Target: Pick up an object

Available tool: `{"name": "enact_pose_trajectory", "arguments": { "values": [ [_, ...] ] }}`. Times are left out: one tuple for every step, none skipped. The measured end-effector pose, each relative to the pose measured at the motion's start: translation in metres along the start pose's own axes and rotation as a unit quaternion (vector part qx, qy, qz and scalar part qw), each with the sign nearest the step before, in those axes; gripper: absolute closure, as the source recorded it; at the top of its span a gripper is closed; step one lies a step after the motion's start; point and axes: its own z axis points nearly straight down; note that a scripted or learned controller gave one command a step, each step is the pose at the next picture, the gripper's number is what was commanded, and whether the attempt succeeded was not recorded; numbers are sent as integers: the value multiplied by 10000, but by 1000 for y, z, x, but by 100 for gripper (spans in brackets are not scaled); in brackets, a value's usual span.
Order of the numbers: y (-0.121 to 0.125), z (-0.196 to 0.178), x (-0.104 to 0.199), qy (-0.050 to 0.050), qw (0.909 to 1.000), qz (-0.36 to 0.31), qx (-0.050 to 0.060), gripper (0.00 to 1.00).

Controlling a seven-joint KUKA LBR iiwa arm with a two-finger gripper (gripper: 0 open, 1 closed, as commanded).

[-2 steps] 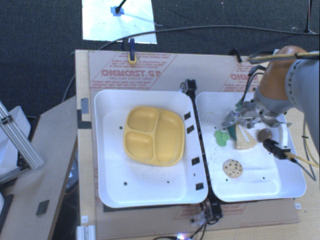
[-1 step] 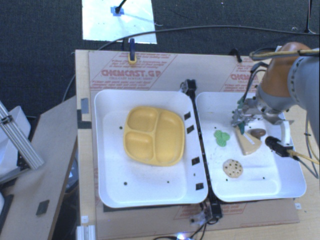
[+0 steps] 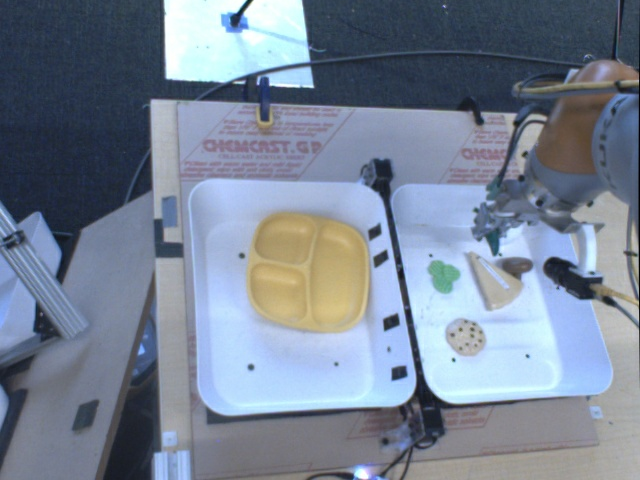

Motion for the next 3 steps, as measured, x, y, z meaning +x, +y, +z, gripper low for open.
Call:
{"name": "enact_pose_trajectory", "arguments": {
  "values": [
    [9,-47,0,-2,10000,-7,-5,100],
    [11,-65,-1,2,10000,-7,7,100],
    [-7,-78,54,15,10000,-25,17,100]
  ]
}}
